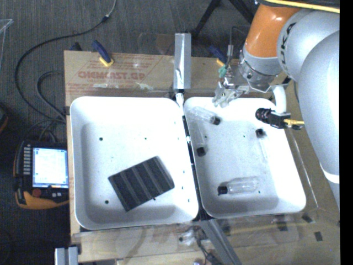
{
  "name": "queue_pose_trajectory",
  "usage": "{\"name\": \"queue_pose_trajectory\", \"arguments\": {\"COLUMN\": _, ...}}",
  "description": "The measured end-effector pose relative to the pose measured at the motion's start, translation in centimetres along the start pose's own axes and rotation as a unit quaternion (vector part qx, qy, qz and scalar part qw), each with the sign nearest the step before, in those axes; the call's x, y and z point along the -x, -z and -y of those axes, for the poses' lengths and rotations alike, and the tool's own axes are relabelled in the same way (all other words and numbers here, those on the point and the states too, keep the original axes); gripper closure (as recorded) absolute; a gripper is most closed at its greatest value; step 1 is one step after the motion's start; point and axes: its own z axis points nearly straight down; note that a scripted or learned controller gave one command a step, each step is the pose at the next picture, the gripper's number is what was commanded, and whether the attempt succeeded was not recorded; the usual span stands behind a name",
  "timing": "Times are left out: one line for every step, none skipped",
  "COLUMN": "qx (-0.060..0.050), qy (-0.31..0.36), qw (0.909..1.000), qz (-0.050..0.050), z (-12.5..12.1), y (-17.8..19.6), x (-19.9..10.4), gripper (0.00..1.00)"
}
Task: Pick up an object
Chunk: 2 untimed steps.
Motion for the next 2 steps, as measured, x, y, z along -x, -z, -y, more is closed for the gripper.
{"name": "queue_pose_trajectory", "arguments": {"qx": -0.001, "qy": 0.000, "qw": 1.0000, "qz": 0.002, "z": 0.00, "y": 0.85, "x": 0.03, "gripper": 1.00}}
{"name": "queue_pose_trajectory", "arguments": {"qx": -0.001, "qy": 0.000, "qw": 1.0000, "qz": 0.004, "z": -0.02, "y": 1.75, "x": 0.05, "gripper": 1.00}}
